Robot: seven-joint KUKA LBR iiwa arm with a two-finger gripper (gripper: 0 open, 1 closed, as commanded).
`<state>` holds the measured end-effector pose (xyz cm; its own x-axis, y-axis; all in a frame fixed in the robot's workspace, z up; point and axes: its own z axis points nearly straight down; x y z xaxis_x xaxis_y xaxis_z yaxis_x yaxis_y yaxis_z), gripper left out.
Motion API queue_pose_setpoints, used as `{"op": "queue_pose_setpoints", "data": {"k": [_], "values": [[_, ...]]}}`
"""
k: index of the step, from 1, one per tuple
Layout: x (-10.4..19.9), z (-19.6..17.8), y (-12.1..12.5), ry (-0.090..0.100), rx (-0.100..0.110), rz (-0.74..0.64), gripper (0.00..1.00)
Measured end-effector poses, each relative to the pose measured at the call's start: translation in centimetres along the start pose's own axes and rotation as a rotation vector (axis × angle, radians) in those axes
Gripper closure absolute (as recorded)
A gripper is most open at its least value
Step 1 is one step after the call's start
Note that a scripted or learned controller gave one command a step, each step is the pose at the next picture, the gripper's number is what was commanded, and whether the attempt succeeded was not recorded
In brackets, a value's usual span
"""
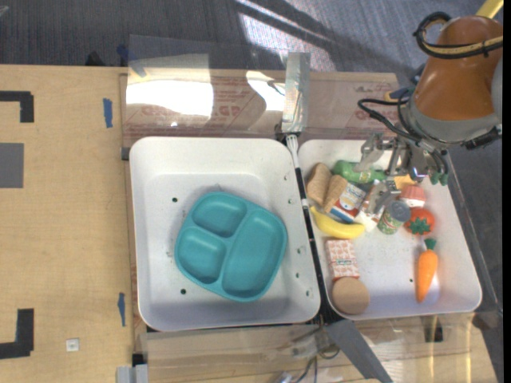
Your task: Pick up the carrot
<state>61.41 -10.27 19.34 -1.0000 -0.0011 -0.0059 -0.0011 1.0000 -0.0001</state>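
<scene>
In the camera view, the carrot (426, 271) lies in the right bin (467, 238), near that bin's right wall and toward its front corner, orange body pointing frontward with its green top at the rear end. Just behind the carrot sits a tomato (419, 221), close to touching its leaves; to the carrot's left, well apart across bare bin floor, are a small printed carton (342, 258) and a round tan bun (350, 294); a banana (338, 226) lies farther left and behind. The gripper (399, 170) hangs behind the carrot, over the clutter at the bin's rear, and whether it is released or clenched cannot be told here; nothing is seen held. The carrot looks like a toy: probably light, stiff, with a smooth, somewhat slippery skin and a taper that could squirt from a pinch. The thicker portion near the leaves, taken across its width, seems the safest hold.
</scene>
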Motion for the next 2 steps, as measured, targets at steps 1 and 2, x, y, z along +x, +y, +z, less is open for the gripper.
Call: {"op": "queue_pose_setpoints", "data": {"k": [1,2], "values": [[5.6,4.3,-6.0,0.007,0.001,-0.027,0.0],[11.2,10.4,-11.3,-0.006,0.004,-0.133,0.0]]}}
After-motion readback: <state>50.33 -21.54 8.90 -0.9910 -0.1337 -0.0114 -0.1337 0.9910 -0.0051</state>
